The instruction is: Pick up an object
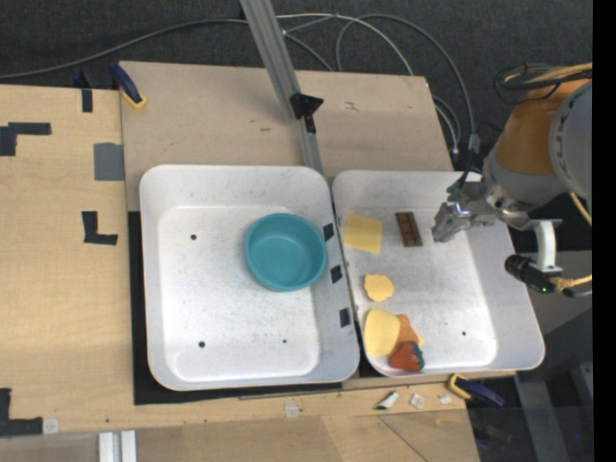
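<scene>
My gripper (pixel 446 225) hangs over the upper right part of the right bin (pixel 481 287), just right of a small brown block (pixel 409 229). Nothing shows between its fingers. Further left in that bin lies a pale yellow square slice (pixel 364 233). Below it sits a small yellow chunk (pixel 378 288). At the bin's lower left a yellow, orange and red cluster of toy food (pixel 393 339) rests against the wall. A teal bowl (pixel 284 250) stands in the left bin (pixel 183 287), near its right side.
A grey metal pole (pixel 274 46) slants down from the top to the gap between the bins. Cables (pixel 404 37) loop across the dark floor behind the bench. Blue and yellow clamps sit at the bench's top left (pixel 127 85) and bottom right (pixel 472 389).
</scene>
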You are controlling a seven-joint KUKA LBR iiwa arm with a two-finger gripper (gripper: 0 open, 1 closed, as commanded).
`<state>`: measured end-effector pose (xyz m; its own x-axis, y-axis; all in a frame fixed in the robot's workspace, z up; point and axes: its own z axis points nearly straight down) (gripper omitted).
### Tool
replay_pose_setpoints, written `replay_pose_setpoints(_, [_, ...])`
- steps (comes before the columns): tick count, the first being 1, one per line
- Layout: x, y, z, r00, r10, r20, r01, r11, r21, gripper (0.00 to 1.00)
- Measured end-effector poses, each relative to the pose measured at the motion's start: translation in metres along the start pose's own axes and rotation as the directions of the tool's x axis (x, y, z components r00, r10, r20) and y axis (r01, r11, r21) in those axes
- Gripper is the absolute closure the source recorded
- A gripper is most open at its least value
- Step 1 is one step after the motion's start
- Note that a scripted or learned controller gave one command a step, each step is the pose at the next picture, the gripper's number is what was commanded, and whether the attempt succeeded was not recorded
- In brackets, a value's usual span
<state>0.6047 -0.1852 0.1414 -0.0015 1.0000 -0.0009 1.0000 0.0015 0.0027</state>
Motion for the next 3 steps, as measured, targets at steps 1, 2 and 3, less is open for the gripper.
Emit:
replay_pose_setpoints(1, [0.011, -0.001, -0.051, 1.0, -0.001, 0.0, 0.001, 1.0, -0.001, 1.0])
replay_pose_setpoints(2, [0.009, -0.005, -0.113, 1.0, 0.0, 0.001, 0.0, 1.0, -0.003, 1.0])
replay_pose_setpoints(3, [0.061, -0.007, -0.118, 1.0, -0.001, -0.001, 0.001, 1.0, 0.004, 1.0])
